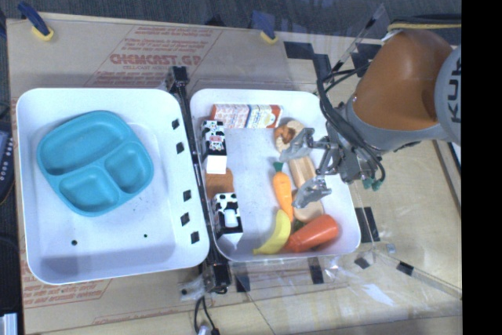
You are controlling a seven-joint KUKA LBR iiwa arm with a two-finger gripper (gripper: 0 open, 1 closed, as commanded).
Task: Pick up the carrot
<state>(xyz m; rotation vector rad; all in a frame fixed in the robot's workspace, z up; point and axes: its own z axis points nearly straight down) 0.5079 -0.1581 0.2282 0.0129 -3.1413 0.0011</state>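
1. We see two white bins side by side on the bench; the left bin (pixel 31 169) holds a blue plate (pixel 94 161) with three sections.
2. The right bin (pixel 259 243) holds many small things; the carrot (pixel 282 192) lies near the middle of it, with its pointed end toward the far side and its fat end toward us.
3. The yellow banana (pixel 274 235) lies just past the fat end of the carrot, at the near wall; a red pepper (pixel 315 233) lies beside the banana, toward the right.
4. A tan wooden piece (pixel 302 175) lies just to the right of the carrot; a small brown and white thing (pixel 287 133) sits above it.
5. A carton with a red end (pixel 245 116) lies along the far wall; two little black and white cow blocks (pixel 214 139) and a brown block (pixel 220 183) stand in a row along the left wall.
6. The gripper (pixel 312 165) comes in from the right and hangs over the wooden piece, just beside the carrot; its two fingers (pixel 311 191) stand apart, and nothing sits between them; the carrot is not held.
7. The arm (pixel 396 90) behind it is orange and grey.
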